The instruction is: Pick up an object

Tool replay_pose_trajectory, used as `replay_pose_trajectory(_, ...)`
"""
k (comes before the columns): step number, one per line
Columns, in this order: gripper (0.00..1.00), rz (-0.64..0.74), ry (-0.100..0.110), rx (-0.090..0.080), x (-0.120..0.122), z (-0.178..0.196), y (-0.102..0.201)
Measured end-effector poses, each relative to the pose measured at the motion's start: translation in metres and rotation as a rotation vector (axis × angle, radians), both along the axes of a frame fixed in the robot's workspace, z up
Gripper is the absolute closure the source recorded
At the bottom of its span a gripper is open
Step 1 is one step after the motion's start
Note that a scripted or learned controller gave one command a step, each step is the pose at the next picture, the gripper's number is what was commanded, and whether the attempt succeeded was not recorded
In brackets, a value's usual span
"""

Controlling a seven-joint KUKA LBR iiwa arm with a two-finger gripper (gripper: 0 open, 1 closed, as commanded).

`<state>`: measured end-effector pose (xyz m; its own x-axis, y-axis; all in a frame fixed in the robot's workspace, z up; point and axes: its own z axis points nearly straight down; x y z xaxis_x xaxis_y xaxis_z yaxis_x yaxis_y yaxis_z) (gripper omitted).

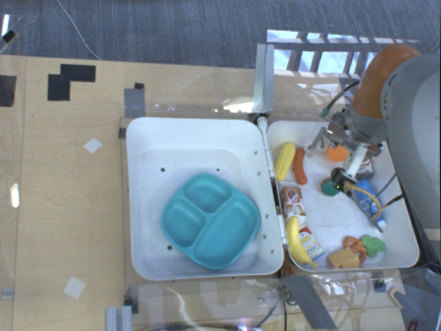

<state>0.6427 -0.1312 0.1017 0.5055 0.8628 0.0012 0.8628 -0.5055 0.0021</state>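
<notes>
We see the claw [344,158] low over the upper part of the right bin [406,250], hanging above an orange ball-like object [337,153] with a dark green round piece [330,187] just below it. Whether the claw is spread or closed, we cannot tell; the wrist hides it, and nothing is visibly held. To do this step well, we would settle on one target, probably the orange object, and centre over it before descending, since the blue tool [368,197] and red sausage [300,166] lie near. The yellow banana [284,161] by the bin's left wall sits clearer and may be easier. The teal plate [210,220] rests in the left bin [148,133].
</notes>
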Motion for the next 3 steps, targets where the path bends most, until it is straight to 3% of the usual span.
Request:
replay_pose_trajectory(1, 0.0, -0.323, -0.008, 0.001, -0.055, -0.013, -0.009)
replay_pose_trajectory(2, 0.0, -0.417, 0.001, 0.001, -0.068, 0.052, -0.033)
replay_pose_trajectory(3, 0.0, -0.747, -0.004, 0.003, -0.021, -0.014, -0.028)
